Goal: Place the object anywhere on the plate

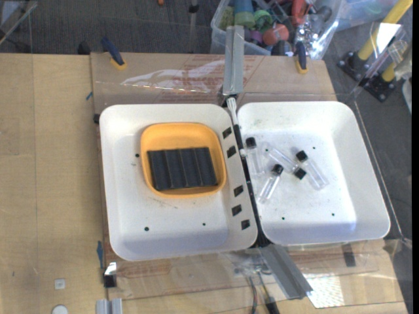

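A dark ribbed block [182, 169] lies flat in the middle of the yellow plate [152, 138] in the left bin [124, 227], probably light and stiff, best pinched across its short sides, while small clear vials [271, 183] lie scattered near the right bin's [353, 208] left edge.

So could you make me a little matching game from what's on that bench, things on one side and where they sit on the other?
Things:
1. yellow plate
2. dark ridged block
3. clear vials with black caps
4. tub of coloured toys

Places:
A. on the floor beyond the bench
B. in the left bin
C. in the right bin
D. on the plate

Pairs: 1-B, 2-D, 3-C, 4-A
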